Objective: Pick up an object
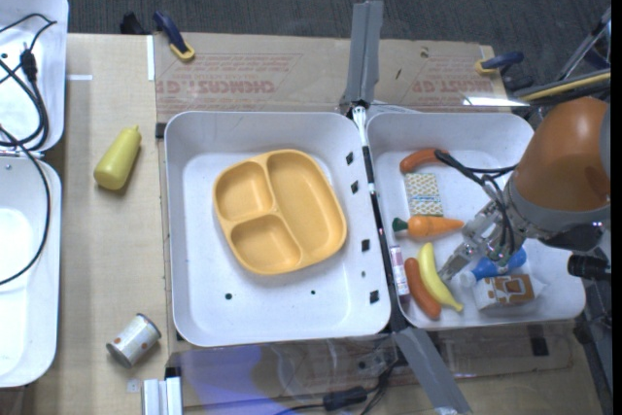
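The right bin [457,123] holds several small things: a hot dog [421,159], a patterned cracker pack [424,194], a carrot [434,226], a banana [436,280], a red sausage [421,290], a blue-and-white item [500,263] and a small brown carton [506,292]. My gripper [463,260] is low in this bin, just right of the banana and below the carrot. Its metal fingers [455,263] point down and to the left. I see nothing between them.
The left bin [194,209] holds a yellow three-part plate [280,210]. On the bench to the left lie a yellow bottle [118,158] and a small can [133,339]. A grey divider [363,53] runs between the bins. Cables trail near the wrist.
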Robot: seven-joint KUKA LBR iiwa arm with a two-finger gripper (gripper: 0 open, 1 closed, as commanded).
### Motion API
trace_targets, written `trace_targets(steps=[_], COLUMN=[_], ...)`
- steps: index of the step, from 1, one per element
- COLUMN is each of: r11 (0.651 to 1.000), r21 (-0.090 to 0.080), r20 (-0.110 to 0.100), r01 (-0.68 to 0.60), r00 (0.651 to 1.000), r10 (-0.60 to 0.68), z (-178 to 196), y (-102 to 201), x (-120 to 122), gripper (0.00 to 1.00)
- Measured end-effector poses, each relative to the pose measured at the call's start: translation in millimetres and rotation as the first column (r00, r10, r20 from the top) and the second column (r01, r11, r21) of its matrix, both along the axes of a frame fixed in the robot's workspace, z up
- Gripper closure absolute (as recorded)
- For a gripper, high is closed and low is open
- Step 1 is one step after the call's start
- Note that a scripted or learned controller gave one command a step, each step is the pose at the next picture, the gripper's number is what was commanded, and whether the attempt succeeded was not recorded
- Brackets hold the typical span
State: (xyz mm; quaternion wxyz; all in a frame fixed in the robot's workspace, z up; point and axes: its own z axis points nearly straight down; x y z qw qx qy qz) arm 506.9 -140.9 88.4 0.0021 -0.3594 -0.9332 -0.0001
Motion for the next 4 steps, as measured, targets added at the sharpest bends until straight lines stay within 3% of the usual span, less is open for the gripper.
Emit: trace_targets(steps=[1, 2, 3, 4], r11=[0.988, 0.994, 0.999, 0.998], r21=[0.0, -0.009, -0.002, -0.002], r20=[0.002, 0.014, 0.002, 0.001], r01=[-0.154, 0.113, 0.036, 0.064], r00=[0.988, 0.994, 0.999, 0.998], r10=[0.154, -0.112, -0.036, -0.064], z=[0, 4, 43, 1], y=[18, 30, 41, 40], x=[24, -24, 54, 70], gripper=[0.0, 0.0, 0.0, 0.0])
